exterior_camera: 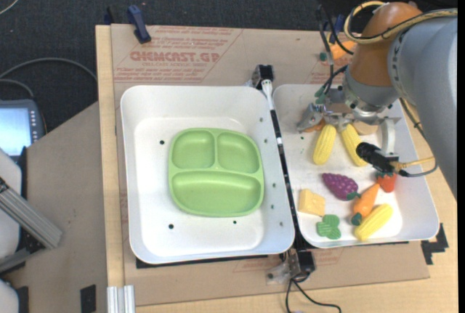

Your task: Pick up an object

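**A:** Any writing you can read?

**B:** Red print on the brown board, well away from the gripper and past the far corner of the left bin. It reads "CHEMCAST", then what looks like "GP". The smaller lines around it are too fine to make out.

**A:** What's in the bins?

**B:** The left bin, beside the gripper across the divider, holds a green plate with three compartments, all bare. The gripper hangs over the right bin, which holds toy food.

**A:** Is the gripper holding anything?

**B:** I can't tell whether it is clenched or released, and nothing shows in its grasp. A corn cob lies just beneath it, with a second cob alongside. Farther from the gripper, toward the near rim, are purple grapes, a cheese wedge, a carrot, a third cob and a green piece. A red piece lies near the carrot's top.
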Motion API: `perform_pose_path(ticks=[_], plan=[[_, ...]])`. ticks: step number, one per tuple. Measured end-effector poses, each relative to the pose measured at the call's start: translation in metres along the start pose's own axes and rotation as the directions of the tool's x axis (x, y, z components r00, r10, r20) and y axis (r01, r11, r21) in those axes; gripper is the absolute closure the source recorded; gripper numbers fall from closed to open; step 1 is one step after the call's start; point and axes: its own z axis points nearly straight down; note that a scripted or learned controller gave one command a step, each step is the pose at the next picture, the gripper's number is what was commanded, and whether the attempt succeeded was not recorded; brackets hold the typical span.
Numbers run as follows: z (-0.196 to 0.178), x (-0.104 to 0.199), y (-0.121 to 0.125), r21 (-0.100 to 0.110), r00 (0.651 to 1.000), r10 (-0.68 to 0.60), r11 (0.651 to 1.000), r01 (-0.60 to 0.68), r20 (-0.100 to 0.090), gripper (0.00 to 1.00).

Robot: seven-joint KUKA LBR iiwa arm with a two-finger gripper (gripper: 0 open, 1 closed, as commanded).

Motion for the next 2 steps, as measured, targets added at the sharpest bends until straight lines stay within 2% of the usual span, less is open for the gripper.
perform_pose_path(ticks=[1, 2], plan=[[-0.011, 0.000, -0.003, 0.004, 1.000, 0.001, 1.000, -0.001, -0.001, 1.00], [-0.063, -0.006, -0.025, 0.003, 1.000, 0.004, 1.000, -0.004, -0.001, 1.00]])
